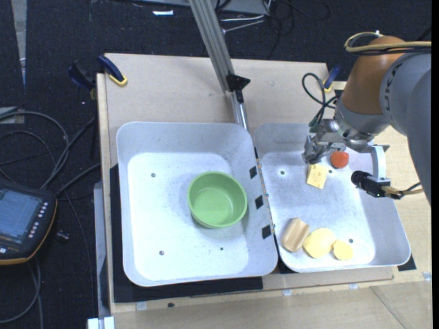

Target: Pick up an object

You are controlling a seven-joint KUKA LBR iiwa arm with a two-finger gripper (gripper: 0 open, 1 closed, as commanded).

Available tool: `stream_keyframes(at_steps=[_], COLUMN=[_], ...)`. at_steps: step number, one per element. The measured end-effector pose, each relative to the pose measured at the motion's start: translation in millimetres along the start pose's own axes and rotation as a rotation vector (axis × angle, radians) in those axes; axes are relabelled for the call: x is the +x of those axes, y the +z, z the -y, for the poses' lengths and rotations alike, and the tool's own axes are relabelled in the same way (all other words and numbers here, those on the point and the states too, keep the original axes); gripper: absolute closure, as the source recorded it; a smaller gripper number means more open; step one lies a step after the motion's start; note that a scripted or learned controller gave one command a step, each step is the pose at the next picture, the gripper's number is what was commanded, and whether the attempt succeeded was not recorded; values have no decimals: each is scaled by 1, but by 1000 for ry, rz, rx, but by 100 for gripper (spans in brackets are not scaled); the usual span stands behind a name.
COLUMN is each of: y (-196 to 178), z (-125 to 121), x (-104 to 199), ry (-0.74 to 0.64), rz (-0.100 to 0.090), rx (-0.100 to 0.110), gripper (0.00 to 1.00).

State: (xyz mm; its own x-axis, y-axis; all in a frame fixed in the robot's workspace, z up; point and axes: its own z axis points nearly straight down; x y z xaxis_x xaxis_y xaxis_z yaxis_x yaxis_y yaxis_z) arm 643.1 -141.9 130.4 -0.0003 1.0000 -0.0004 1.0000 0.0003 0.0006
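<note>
Over the right shallow white plastic bin (pixel 384 242), toward its twelve o'clock rim, hangs the gripper (pixel 319 153); whether it is apart or together, I cannot tell. Just below it, at six o'clock, lies a pale yellow cheese-like wedge (pixel 317 177), and a small orange-red ball (pixel 339 160) sits at its three o'clock. A round green plastic bowl (pixel 217 199) rests in the left shallow white bin (pixel 144 184).

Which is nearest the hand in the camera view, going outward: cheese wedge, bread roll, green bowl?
From the hand:
1. Cheese wedge, just below it in the right bin.
2. Bread roll, lower, at that bin's front.
3. Green bowl, farthest, in the left bin.
</note>
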Motion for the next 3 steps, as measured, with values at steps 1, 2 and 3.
stream_keyframes(at_steps=[1,2,3], y=[-62,-106,-153], z=[3,-4,-5], x=[1,2,2], ry=[0,0,0], rz=[0,0,0], rx=[-4,-3,-4], gripper=[100,100,100])
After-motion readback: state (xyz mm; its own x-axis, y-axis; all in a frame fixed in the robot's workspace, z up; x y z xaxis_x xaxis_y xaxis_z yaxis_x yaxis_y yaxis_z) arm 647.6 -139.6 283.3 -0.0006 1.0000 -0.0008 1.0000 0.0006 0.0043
